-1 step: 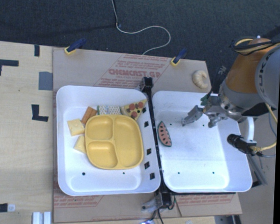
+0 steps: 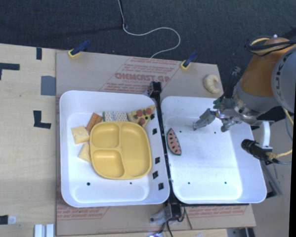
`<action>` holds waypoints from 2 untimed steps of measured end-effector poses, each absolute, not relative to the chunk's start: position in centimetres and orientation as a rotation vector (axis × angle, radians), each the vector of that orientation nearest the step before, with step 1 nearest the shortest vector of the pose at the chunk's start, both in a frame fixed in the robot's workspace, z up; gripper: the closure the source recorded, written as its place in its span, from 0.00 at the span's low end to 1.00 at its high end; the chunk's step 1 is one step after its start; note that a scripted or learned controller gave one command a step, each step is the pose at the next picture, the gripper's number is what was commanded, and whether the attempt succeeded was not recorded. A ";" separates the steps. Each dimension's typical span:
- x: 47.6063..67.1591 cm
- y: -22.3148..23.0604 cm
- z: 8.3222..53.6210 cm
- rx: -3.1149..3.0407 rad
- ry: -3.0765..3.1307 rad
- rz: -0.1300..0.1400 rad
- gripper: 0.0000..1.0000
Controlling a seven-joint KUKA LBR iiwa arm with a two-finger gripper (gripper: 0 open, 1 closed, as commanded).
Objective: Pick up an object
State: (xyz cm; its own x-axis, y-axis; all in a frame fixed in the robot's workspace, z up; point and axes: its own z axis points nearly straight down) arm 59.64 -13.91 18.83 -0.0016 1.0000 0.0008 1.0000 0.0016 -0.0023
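Watermelon slice [image 2: 174, 141] left of tool [image 2: 214, 122]

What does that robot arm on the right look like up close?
The arm is rounded and grey, with a broad orange band above the wrist. A yellow cable loops along its top and side. The gripper at its end is small, made of grey metal, and a black cylindrical part sticks out below it.

Two blue clamps [image 2: 80, 48] pin a cardboard sheet [image 2: 135, 75] to the bench. A white cable [image 2: 142, 31] loops across dark carpet [image 2: 54, 11].
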 end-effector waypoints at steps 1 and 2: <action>59.2 -14.6 14.0 -2.217 -2.221 0.007 0.00; 59.1 -14.4 8.6 -2.216 -2.221 0.007 0.00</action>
State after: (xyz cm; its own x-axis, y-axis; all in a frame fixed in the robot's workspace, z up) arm 59.07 -14.44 8.62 -0.0021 1.0000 0.0000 1.0000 0.0021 -0.0060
